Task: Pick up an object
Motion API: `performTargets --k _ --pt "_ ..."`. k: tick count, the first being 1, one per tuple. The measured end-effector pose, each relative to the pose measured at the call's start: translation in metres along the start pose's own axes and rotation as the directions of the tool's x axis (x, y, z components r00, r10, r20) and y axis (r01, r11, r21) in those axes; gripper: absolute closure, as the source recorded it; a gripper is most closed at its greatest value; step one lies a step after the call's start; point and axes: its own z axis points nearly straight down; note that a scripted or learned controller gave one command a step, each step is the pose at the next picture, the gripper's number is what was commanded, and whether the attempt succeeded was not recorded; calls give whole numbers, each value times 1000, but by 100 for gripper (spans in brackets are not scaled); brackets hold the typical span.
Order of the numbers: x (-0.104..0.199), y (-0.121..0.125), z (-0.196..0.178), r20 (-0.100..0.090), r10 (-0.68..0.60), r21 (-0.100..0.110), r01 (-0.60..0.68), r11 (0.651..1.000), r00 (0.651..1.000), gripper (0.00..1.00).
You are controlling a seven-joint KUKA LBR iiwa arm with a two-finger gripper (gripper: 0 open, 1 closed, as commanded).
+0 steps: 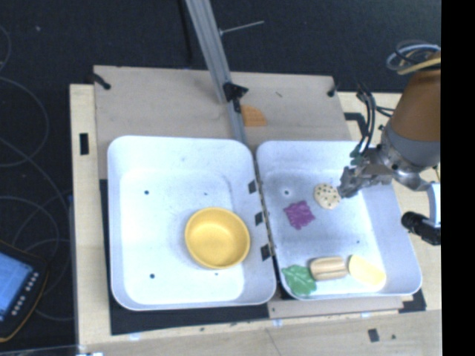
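Observation:
The right bin (386,232) holds a cream spotted ball (325,195), a purple lump (299,214), a green piece (299,279), a tan cylinder (328,267) and a pale yellow oval (367,271). My gripper (350,185) hangs over the right bin's upper right part, just to the right of the spotted ball and close to it. Whether it touches the ball is unclear. A yellow bowl (217,236) sits in the left bin (148,169).
A slanted metal post (211,47) rises from the back between the bins. An orange tag (253,116) lies on the board behind them. Cables run by the arm on the right, and a screen device (15,284) sits at the lower left.

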Motion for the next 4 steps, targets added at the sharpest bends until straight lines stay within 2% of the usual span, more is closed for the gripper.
performTargets --k 1,2,3,4 --pt "50 -7 1 -1 -1 1 1 1000 1000 100" --pt "98 -3 5 -2 -2 0 2 1000 1000 100" --pt "158 -2 5 -3 -3 1 3 1000 1000 100" --pt "210 0 -9 -3 -3 0 3 1000 1000 100"
